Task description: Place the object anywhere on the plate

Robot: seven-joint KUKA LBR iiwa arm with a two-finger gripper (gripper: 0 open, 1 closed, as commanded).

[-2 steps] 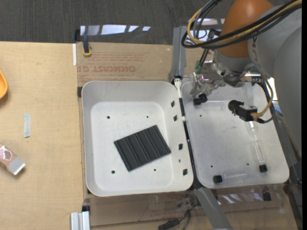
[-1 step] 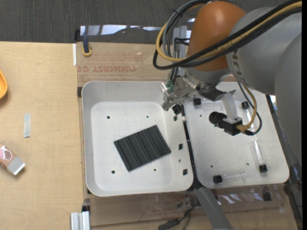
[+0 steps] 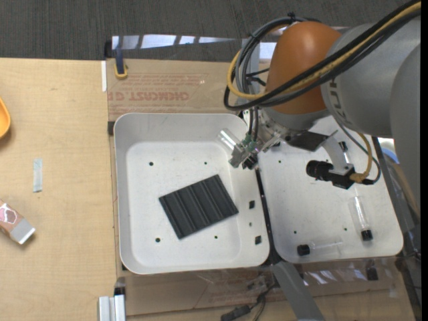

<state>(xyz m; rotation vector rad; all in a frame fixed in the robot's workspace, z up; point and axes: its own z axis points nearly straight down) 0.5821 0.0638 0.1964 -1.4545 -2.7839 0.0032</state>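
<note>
Two shallow white plastic bins sit side by side: the left bin (image 3: 124,179) and the right bin (image 3: 391,236). One dark grey ribbed rectangular plate (image 3: 198,205) lies in the left bin. One grey robot arm with an orange band (image 3: 304,65) carries one metal two-finger gripper (image 3: 243,151). One small pink-and-white packet (image 3: 15,223) and one small grey strip (image 3: 37,175) lie on the light wooden table (image 3: 60,112).
</note>
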